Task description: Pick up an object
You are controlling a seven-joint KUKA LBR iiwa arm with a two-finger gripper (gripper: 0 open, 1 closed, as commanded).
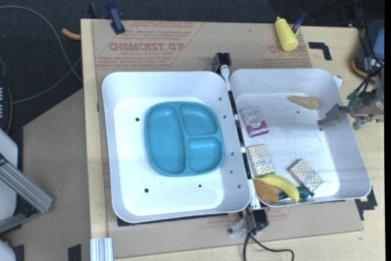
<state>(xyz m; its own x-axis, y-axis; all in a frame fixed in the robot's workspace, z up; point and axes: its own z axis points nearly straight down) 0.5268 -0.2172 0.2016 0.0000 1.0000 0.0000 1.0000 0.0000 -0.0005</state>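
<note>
**Claw at the right bin's 3 o'clock rim, nothing between its fingers**

The claw (333, 116) sits at the 3 o'clock edge of the right bin (342, 150), reaching in from the right; only its grey tip shows clearly, and whether its fingers stand apart or together I cannot tell, though no object is seen in them

At 10 o'clock from the claw, near it, lies a tan wedge-shaped piece (304, 101), perhaps a slice of bread, the view being too coarse to be sure. At 9 o'clock from the claw, by the bin's left wall, lies a small pink and white packet (253, 120). Below it, at about 6 o'clock from the packet, is a patterned packet (261, 159). A second patterned packet (305, 175) lies at 7 o'clock from the claw, tilted. A yellow banana (281, 186) lies in the bin's 7 o'clock corner, touching something orange-brown at its left and something dark green at its right end

The left bin (122, 131) holds a blue divided plate (183, 137) at its middle. A yellow bottle (285, 34) lies on the bench at 12 o'clock beyond the right bin
</note>
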